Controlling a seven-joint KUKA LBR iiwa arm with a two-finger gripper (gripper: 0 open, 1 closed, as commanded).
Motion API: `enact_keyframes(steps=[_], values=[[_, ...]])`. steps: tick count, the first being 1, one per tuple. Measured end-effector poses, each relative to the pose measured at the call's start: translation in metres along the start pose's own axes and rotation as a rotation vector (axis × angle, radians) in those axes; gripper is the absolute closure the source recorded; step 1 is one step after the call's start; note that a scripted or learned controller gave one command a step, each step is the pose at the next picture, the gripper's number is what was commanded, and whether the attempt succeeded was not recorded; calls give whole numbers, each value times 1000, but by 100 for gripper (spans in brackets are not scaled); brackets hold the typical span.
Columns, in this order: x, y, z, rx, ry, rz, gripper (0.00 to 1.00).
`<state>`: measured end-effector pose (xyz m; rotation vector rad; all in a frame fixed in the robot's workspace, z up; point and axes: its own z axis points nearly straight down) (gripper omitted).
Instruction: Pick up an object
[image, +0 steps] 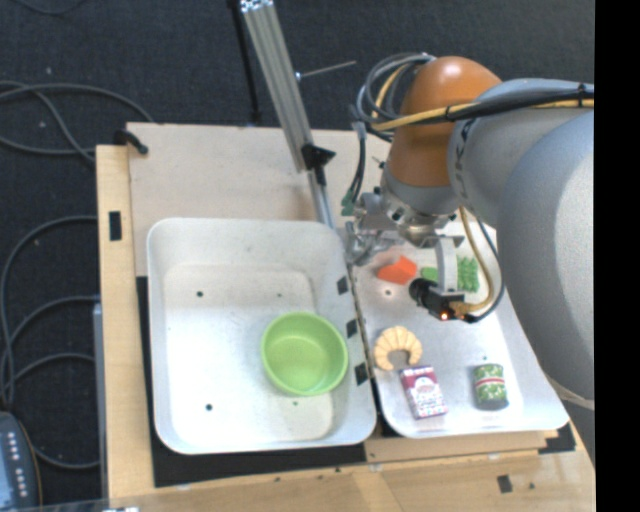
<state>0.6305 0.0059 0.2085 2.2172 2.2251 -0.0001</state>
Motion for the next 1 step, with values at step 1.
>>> enact_keyframes(steps=[1], values=[[42,17,-2,0,0,0,100]])
